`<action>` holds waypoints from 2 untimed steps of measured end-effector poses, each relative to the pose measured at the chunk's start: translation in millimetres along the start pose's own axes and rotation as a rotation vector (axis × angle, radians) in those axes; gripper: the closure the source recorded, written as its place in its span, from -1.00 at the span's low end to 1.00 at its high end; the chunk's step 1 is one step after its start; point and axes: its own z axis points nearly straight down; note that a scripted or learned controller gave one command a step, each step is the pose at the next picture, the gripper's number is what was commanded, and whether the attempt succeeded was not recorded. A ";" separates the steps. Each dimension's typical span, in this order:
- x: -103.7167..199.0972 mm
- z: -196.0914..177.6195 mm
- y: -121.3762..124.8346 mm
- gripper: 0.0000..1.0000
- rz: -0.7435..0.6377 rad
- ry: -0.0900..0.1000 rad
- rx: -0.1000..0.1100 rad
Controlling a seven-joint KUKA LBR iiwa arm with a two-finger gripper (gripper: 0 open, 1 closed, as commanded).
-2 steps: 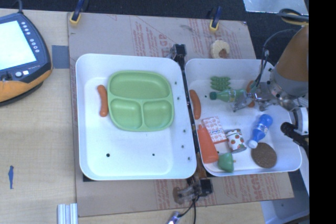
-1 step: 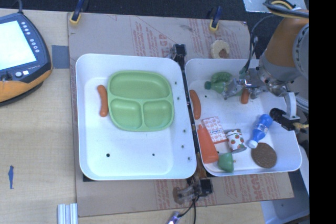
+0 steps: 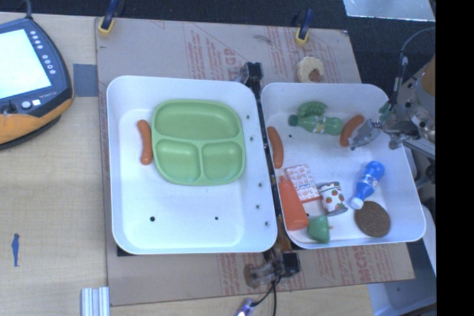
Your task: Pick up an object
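The right bin (image 3: pixel 392 103) holds a green bottle (image 3: pixel 316 119), an orange-red sausage (image 3: pixel 352 129), a second sausage (image 3: pixel 275 146) by its left wall, a red-and-white packet (image 3: pixel 301 182), an orange carrot (image 3: pixel 292 204), a green pepper (image 3: pixel 319 229), a small spotted block (image 3: pixel 333 197), a blue bottle (image 3: pixel 368 182) and a brown cookie (image 3: pixel 372 219). My gripper (image 3: pixel 364 135) reaches in from the right edge, low over the bin. Its tip sits just right of the orange-red sausage. Nothing visibly hangs from it.
The left bin (image 3: pixel 185 226) holds a green divided plate (image 3: pixel 198 141) and a sausage (image 3: pixel 145 141) beside it. A small beige ring (image 3: pixel 310 69) lies on the cardboard behind the right bin. A control pendant (image 3: pixel 29 78) rests at the far left.
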 end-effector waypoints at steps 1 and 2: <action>18.6 73.6 43.2 -1.00 -0.003 -0.002 0.001; 74.8 69.9 64.5 -1.00 -0.004 -0.002 0.000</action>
